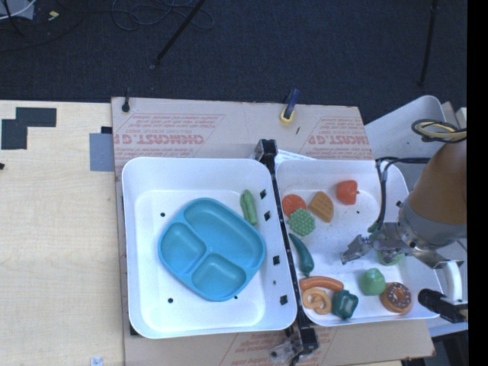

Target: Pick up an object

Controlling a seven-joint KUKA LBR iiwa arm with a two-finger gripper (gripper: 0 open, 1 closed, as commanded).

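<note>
The right bin (396, 175) holds several toy foods: a red pepper (347, 191), an orange wedge (321, 206), a red-orange tomato (293, 203), a bumpy green ball (302, 222), a dark green cucumber (303, 255), a hot dog (322, 284), a pretzel (316, 302), a small green pepper (345, 304), a green apple (373, 280) and a donut (396, 297). My gripper (364, 248) hangs low over the bare middle of this bin, just above the apple and right of the cucumber. I see nothing clearly held in it.
The left bin (145, 204) carries a blue divided plate (212, 247) and a green pickle (249, 207) by its right wall. A black divider (278, 235) joins the bins. The arm's orange band (450, 181) overhangs the right bin's right edge.
</note>
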